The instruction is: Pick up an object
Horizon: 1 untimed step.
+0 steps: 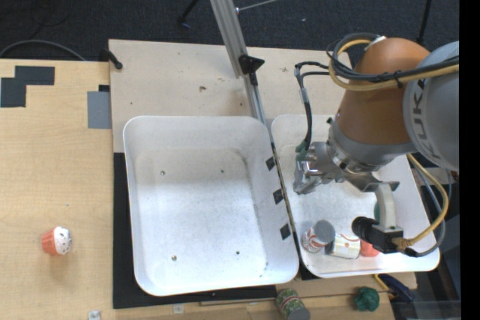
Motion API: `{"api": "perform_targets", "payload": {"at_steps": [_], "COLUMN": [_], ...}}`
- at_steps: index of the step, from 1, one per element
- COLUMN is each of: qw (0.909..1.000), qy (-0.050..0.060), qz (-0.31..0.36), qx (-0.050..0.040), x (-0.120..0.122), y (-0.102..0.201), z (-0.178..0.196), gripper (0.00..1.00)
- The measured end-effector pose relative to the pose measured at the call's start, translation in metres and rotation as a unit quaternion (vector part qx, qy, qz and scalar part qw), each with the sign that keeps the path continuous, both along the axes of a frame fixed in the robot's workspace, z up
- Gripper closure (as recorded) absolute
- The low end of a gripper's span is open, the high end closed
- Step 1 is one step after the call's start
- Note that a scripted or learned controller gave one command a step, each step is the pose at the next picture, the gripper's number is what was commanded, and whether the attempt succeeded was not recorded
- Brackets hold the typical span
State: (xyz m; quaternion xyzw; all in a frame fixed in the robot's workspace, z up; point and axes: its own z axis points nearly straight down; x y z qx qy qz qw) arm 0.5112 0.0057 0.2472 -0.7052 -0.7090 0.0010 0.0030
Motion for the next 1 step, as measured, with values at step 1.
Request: {"api": "perform_targets", "payload": {"at_steps": [1], "qw": [1.0000], "qy": [0.000], "qz": [0.000], "qx": [-0.0004], "x": [-0.0174], "y": [0.0524], "z": [-0.0001], "gripper": [1.00]}}
